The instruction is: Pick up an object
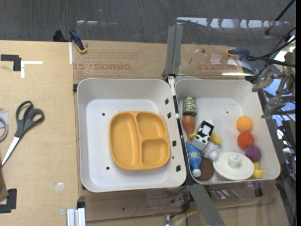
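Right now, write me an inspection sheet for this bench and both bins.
Surface: light wooden bench bearing two white bins side by side.
Job's things: right bin crowded with small toys, including an orange ball, red ball, purple ball, white lid, small can.
Clutter: yellow divided tray in left bin; scissors on the bench.
Grippers: nothing seen.
Cables: dark cables at upper right.
Surroundings: dark floor beyond the bench.
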You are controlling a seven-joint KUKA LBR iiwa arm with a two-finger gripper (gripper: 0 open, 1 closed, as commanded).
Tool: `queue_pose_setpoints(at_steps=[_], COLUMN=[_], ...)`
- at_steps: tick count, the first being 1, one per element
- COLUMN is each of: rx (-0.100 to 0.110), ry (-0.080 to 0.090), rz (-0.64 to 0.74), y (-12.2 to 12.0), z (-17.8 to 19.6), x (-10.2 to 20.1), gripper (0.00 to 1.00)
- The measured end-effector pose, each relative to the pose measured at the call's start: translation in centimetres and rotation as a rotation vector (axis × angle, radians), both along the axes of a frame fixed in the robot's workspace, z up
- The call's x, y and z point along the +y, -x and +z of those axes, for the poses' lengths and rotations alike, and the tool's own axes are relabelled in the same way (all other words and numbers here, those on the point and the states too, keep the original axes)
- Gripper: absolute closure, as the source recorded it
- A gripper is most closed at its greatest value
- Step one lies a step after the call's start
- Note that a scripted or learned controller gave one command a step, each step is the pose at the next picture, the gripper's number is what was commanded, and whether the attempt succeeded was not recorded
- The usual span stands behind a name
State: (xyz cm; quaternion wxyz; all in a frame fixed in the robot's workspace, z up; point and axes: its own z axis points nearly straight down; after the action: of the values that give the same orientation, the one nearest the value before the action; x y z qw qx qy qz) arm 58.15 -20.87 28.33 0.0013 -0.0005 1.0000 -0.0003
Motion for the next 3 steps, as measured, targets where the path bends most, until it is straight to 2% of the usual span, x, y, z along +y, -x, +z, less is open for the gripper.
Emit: queue_pose_setpoints(at_steps=[1,2,3], rx=[-0.001,-0.004,-0.010], ry=[0.000,0.002,0.006], rz=[0.180,0.175,0.178], y=[-4.1,-3.7,-4.0], z=[-17.9,-18.8,-17.7], x=[-0.9,-1.2,-1.1], gripper=[0.00,0.00,1.00])
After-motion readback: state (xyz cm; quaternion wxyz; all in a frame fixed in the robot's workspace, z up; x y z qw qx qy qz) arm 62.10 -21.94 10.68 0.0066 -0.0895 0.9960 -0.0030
